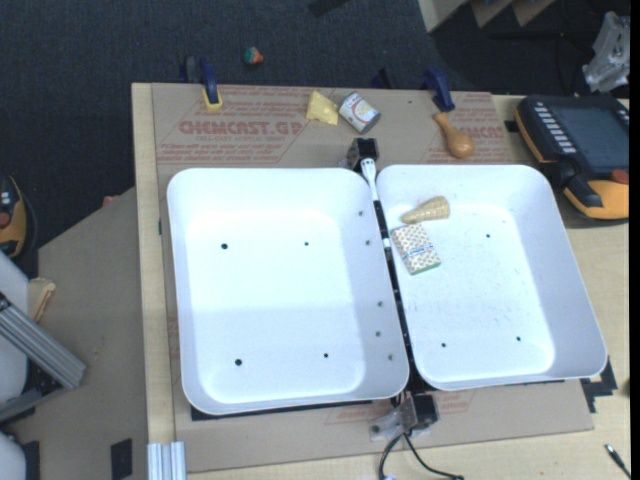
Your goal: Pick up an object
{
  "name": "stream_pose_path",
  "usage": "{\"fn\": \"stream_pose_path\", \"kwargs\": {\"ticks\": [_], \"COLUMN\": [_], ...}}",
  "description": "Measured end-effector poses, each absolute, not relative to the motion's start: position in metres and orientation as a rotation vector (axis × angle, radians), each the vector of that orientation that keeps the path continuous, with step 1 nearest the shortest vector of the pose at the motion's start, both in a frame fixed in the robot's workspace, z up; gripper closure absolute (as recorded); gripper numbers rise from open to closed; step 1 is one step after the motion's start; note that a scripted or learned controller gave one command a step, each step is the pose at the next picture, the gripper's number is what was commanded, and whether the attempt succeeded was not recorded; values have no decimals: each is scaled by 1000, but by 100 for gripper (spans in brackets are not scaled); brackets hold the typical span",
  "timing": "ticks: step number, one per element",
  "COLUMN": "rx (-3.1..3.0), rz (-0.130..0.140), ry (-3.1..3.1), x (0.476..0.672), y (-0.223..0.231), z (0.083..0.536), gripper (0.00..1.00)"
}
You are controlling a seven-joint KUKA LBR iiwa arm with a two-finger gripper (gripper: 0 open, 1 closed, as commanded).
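A brown board (150, 268) printed with red "CHEMCAST" lettering covers the bench, and the two shallow white bins sit on it side by side, rims touching along the middle. Two blue clamps (209, 80) grip the board's far edge. Beyond it lies dark blue carpet (120, 18), with a small coloured ball (254, 56) on it near the left clamp. At the far right rests a black and orange teach pendant (585, 143), and a slanted aluminium rail (40, 343) shows at the lower left. Cables (410, 423) trail off the near edge under the seam of the bins.

On the board behind the bins lie a yellow wedge (321, 109), a small pale box (359, 112) just beside it, and an orange-brown pear-shaped piece (455, 138) nearer the right clamp. A small black fitting (364, 153) sits at the far end of the seam.

The left bin (180, 268) shows a plain white floor marked by four dark dots. The right bin (560, 258) has fine dark specks across its floor and holds two things in its far left part: a tan cone (425, 210) lying on its side, and just in front of it a small patterned packet (415, 248), possibly a sachet, close to the seam.

How the gripper stands, and how the cone and packet lie relative to it, I cannot tell.
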State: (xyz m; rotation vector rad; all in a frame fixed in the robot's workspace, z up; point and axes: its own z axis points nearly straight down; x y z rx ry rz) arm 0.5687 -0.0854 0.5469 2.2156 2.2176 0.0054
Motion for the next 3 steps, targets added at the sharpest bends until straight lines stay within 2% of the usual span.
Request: {"fn": "stream_pose_path", "kwargs": {"ticks": [3], "rx": [2206], "rz": [14], "ry": [2208], "x": [570], "y": [-85], "z": [579], "gripper": [100]}}
